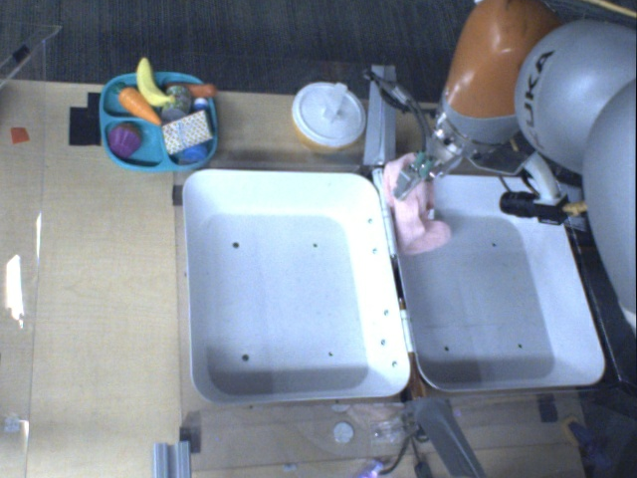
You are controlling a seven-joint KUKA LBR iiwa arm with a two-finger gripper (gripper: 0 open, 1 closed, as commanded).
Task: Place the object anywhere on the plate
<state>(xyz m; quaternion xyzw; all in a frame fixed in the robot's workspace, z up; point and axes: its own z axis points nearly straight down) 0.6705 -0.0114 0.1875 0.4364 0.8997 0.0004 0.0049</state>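
The grey arm (582,98) fills the upper right of the frame, its bulky links running down the right edge. An orange band (495,43) sits above the wrist, near the top of the frame right of centre. From there the wrist slants down and to the left, ending in the gripper (418,170) just right of the frame's centre line, in its upper half. Its jaws are too small and blurred to read.
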